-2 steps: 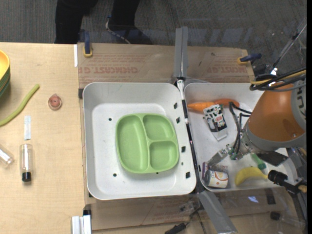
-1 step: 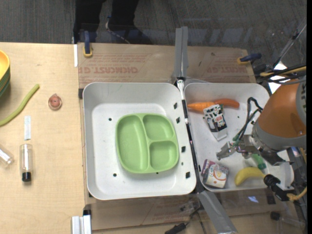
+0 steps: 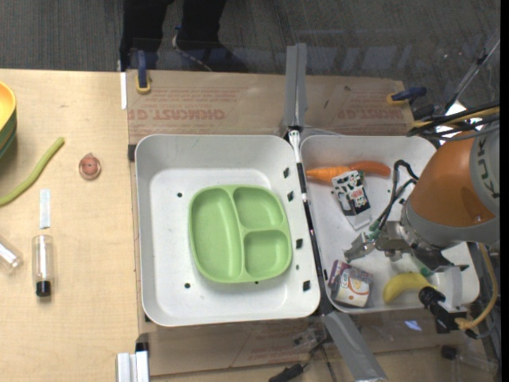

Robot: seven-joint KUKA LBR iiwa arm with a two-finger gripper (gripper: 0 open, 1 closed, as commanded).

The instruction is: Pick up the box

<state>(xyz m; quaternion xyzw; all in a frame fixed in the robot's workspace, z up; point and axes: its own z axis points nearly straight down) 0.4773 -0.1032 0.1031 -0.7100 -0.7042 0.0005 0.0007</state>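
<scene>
- The box [image 3: 351, 192] lies in the right bin [image 3: 318, 213], in its upper left part, just below the carrot [image 3: 347, 172] and near the bin's left wall.
- It is a small flat carton, white with bold black printing on its upper face; its long axis runs from the upper left to the lower right, tilted only slightly from the bin's left wall.
- The carrot, smooth and orange, lies crosswise above the box with its thick end to the right.
- The end effector [image 3: 364, 247] hangs over the middle of the right bin, below the box and apart from it; its metal fingers [image 3: 355, 250] point left and stand spread, with nothing between them.
- Above the wrist sits the rounded orange band [image 3: 455, 185] of the arm.
- A small round printed cup [image 3: 351, 286] lies on its side near the bin's lower left corner, and a yellow banana [image 3: 406, 286] lies just to its right.
- The left bin [image 3: 151, 237] holds a glossy green plate [image 3: 240, 233] divided into three compartments.
- The desk [image 3: 64, 237] to the left is pale wood.
</scene>
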